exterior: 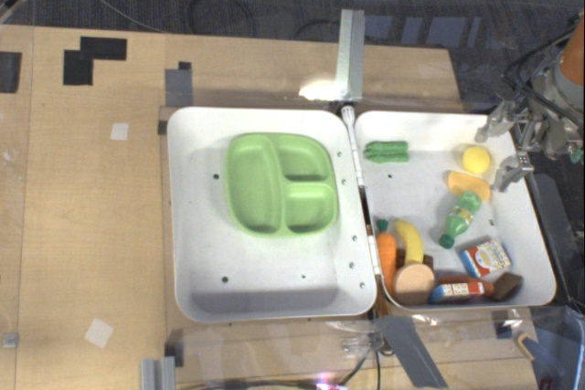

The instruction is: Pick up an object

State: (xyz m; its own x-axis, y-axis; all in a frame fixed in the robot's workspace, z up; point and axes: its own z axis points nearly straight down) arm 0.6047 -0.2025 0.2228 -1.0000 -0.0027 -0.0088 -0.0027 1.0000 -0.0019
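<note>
— Where's your camera sitting?

— I've got one fixed view, mounted above the surface (82, 224) and tilted down at a slant, far enough back to take in both white bins: the left bin (196, 224) and the right bin (530, 237). Dark carpet runs along the top of the frame. The arm (562, 87) enters from my right edge.

1. I see my gripper (508, 144) at the right bin's (411, 183) far right rim, holding nothing.
2. That bin holds a lemon (475, 160), green bottle (456, 224), banana (409, 241) and carrot (388, 257).
3. A green divided plate (280, 184) sits in the left bin (196, 224).
</note>
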